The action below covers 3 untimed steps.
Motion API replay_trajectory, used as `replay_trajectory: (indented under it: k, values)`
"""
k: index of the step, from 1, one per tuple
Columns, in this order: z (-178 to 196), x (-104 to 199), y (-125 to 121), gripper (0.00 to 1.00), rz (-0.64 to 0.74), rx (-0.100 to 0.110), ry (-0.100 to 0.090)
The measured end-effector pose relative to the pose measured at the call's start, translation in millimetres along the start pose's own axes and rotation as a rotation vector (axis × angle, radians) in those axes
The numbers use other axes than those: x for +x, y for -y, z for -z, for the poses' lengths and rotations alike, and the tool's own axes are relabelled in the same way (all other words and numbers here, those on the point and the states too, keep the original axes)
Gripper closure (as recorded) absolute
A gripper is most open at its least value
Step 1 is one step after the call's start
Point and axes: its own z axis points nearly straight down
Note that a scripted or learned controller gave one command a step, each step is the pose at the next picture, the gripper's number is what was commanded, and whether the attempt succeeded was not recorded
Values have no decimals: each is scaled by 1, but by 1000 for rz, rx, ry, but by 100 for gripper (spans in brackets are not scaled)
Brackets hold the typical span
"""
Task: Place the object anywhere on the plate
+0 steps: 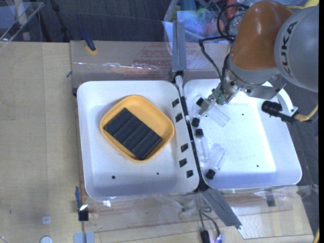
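Gripper [208, 105] over right bin [263, 156], state unclear; dark ridged object [133, 132] on yellow plate [114, 114], left bin [96, 171]

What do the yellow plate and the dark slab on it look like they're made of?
The yellow plate looks like moulded plastic with a smooth, slightly matte finish: even colour, rounded raised rim, soft highlights. The dark slab lying on it looks like matte black rubber or foam, possibly plastic: ribbed in parallel strips with almost no shine. Which one can't be settled from this view.

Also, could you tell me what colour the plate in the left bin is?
Yellow-orange; the plate carries a dark ridged slab, clearest in the camera view.
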Motion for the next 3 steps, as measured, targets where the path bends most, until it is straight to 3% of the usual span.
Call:
replay_trajectory:
  k: [1, 2, 3]
  values:
    - [-22, 19, -11, 100, 180, 3, -5]
    - [-18, 48, -32, 100, 348, 2, -4]
    - [-40, 115, -57, 100, 424, 2, -5]
